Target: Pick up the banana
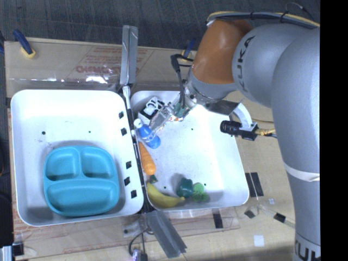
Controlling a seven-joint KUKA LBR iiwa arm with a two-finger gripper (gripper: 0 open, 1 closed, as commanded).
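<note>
The yellow banana (163, 199) lies in the right bin (231, 162) at its front edge, near the front left corner, curved side down. My gripper (159, 122) hangs over the back left part of the same bin, well behind the banana, just above a small blue object (149, 136). Nothing of the banana is near the gripper.
An orange carrot (147, 159) lies along the right bin's left wall between the blue object and the banana. A green and teal toy (191, 190) sits just right of the banana. The left bin (32, 113) holds a blue sectioned tray (81, 179).
</note>
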